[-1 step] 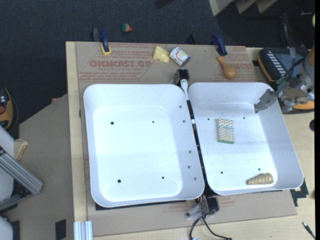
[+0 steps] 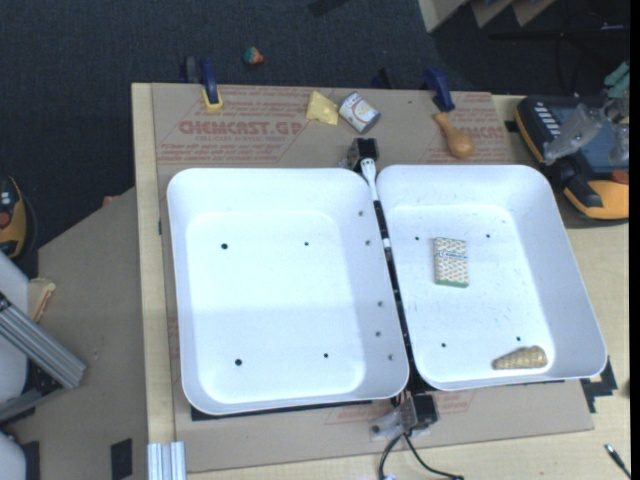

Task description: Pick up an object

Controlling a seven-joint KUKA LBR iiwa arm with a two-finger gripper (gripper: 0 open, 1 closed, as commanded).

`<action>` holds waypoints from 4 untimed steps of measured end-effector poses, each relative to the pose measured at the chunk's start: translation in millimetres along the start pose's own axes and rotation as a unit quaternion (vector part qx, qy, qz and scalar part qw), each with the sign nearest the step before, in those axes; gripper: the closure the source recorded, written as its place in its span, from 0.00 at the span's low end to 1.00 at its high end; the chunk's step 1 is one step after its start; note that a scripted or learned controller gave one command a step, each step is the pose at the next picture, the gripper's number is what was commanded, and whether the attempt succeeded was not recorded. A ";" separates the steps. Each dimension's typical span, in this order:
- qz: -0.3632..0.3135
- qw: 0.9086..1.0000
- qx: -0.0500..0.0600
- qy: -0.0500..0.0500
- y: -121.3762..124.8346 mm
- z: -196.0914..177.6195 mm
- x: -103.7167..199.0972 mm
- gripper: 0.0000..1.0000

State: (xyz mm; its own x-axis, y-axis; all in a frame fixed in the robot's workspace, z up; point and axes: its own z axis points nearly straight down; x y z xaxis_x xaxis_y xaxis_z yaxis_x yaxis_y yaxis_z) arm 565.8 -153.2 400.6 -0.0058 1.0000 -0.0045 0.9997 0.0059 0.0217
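1. Nearest the camera we see the front edge of the desk (image 2: 300,438), with a black cable and connector (image 2: 415,413) lying just in front of the seam between the two bins.
2. We take the right bin (image 2: 570,268) as our landmark. It lies touching the left bin (image 2: 185,268) along a dark seam.
3. Inside the right bin, near its middle, we see a small rectangular packet (image 2: 451,262) with a pale patterned face, lying flat.
4. In the right bin's near right corner lies a tan, tapered object (image 2: 520,358), on its side and close to the rim, well apart from the packet.
5. Behind the right bin, on the desk, we see a brown wooden piece (image 2: 454,136) with a rounded end.
6. Behind the bin's far left corner lie a yellow wedge (image 2: 322,109) and a small white and grey box (image 2: 359,112), just beside each other.
7. Two blue clamps (image 2: 208,80) grip the desk's far edge, one of them behind the right bin.
8. We cannot tell the state of the tool, nor whether it has hold of anything.
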 end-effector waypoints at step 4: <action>0.000 1.000 0.003 0.004 34.7 -7.7 292.7 1.00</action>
State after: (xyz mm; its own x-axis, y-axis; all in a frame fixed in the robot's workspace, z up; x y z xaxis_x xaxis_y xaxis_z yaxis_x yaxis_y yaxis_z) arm 598.7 139.7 407.7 -0.0065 1.0000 0.0043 0.9999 0.0064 0.0154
